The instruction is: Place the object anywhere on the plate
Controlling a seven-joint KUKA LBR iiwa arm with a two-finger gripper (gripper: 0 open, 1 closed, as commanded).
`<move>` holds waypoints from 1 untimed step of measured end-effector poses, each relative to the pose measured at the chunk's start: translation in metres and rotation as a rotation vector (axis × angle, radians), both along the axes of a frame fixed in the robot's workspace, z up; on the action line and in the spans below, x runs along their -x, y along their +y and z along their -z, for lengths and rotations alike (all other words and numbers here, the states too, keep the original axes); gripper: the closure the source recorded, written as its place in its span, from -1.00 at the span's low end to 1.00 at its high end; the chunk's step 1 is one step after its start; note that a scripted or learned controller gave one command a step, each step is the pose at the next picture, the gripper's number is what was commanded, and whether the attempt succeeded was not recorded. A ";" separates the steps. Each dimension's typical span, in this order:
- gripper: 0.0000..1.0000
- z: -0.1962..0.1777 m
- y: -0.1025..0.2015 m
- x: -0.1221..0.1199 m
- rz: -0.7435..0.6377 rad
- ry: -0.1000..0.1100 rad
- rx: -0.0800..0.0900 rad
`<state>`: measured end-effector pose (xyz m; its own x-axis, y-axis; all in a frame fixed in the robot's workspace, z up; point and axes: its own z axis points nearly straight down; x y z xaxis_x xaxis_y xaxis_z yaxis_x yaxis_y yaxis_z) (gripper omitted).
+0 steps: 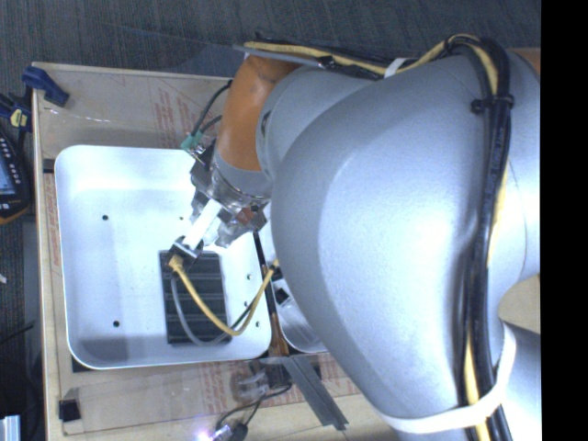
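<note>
Pickup stage: your end effector (pixel 195 244) sits low over the dark ribbed object (pixel 194 299) lying in the left bin (pixel 92 191), its grip state impossible to tell, so you likely need a confirmed grasp before carrying it to the plate.

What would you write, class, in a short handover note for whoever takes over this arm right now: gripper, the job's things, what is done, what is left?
Gripper: low in the left bin, its tip at the top edge of the dark ribbed object. Whether it grips anything cannot be told from this view.
Object: lies flat on the left bin's floor, near the right wall, with a yellow cable looped across it.
Right bin: mostly hidden behind the arm, so I cannot place a plate.
Done: nothing confirmed.
Left: grasp the object, lift it, set it on the plate.
</note>
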<state>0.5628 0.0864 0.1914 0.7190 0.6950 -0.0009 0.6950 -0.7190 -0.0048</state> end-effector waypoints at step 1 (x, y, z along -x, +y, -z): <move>1.00 0.001 -0.093 -0.046 0.181 0.002 0.002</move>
